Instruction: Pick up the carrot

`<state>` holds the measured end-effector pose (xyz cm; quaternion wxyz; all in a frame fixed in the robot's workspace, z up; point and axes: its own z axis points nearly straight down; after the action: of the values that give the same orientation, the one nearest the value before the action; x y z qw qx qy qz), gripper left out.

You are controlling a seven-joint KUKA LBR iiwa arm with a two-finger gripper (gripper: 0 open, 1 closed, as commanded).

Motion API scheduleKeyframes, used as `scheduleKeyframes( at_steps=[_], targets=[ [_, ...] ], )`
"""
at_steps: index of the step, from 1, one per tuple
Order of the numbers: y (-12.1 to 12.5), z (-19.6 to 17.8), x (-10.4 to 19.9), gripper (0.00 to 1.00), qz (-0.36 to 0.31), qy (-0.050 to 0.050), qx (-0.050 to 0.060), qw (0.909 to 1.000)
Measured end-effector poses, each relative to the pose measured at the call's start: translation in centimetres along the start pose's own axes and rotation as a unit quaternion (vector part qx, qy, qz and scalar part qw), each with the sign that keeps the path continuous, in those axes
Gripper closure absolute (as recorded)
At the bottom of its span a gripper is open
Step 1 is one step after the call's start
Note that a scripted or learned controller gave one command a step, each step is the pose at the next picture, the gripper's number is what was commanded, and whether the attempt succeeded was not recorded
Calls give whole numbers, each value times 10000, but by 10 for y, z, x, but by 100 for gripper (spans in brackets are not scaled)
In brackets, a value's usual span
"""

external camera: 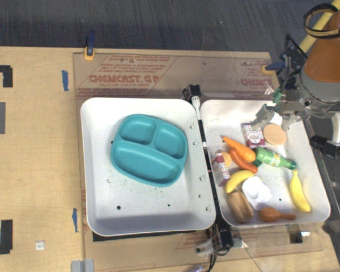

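Red print on cardboard sheet point(130, 75), roughly "CHEMCREST" (letters blurred), smaller lines unreadable

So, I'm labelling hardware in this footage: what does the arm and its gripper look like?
The arm is grey with a broad orange band above the wrist, and a yellow cable loops beside it near the top. Dark cables and a small green fitting sit at the wrist. The gripper below is a metal-grey assembly with thin angled struts.

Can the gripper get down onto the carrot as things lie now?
Probably yes. The carrot lies on top of the pile in the right bin, uncovered from above. The gripper hangs over the same bin, nearby. The green bottle and a can crowd it, so finger room looks tight.
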<state>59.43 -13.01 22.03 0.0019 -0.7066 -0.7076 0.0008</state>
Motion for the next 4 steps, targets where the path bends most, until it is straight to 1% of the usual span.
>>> scheduleKeyframes(
  at_steps=[1,2,3,4],
  targets=[
    [-7,115,21,0,-375,-30,-91,9992],
    [-3,100,19,100,-356,-59,-171,9992],
    [-57,113,29,100,-1549,-158,-399,9870],
    [-73,131,32,0,-1570,-54,-124,9875]
  ],
)
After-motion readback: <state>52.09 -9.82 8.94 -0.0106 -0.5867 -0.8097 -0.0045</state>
